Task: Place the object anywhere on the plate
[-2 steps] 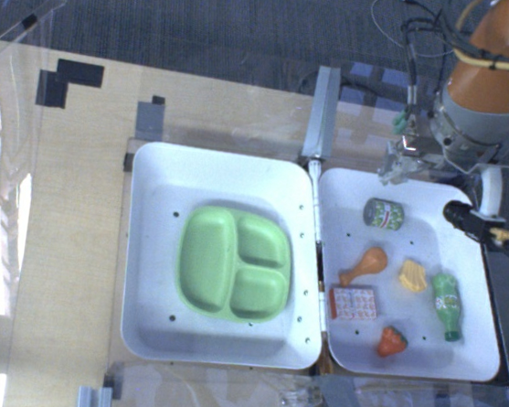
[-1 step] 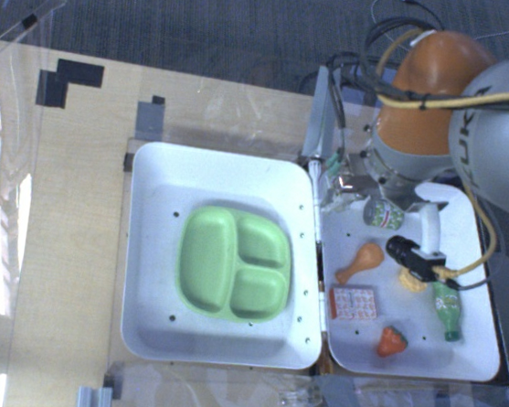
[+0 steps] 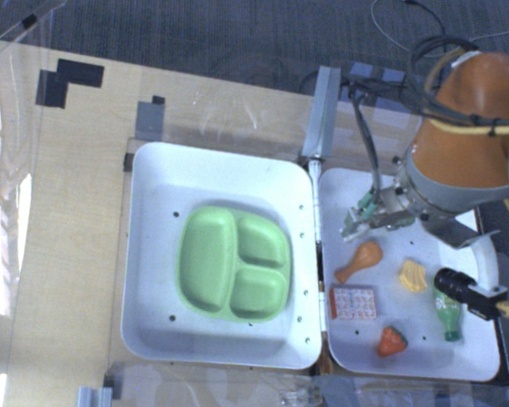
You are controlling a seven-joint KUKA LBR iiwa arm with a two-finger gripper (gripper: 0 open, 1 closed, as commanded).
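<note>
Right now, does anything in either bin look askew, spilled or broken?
Nothing stands out. The plate sits flat in the left bin; the drumstick, card, strawberry and bottle lie loose in the right bin.

Fixed overhead camera, slanted down — both bins (image 3: 322, 252)

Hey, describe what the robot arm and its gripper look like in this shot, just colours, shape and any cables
The arm is a rounded, bulbous body, orange on top with a grey section beneath. Part of black lettering shows on a pale grey link at the right edge. Black cables loop over the orange dome, alongside a thin yellowish one. The gripper is a small metallic assembly with greenish parts.
</note>
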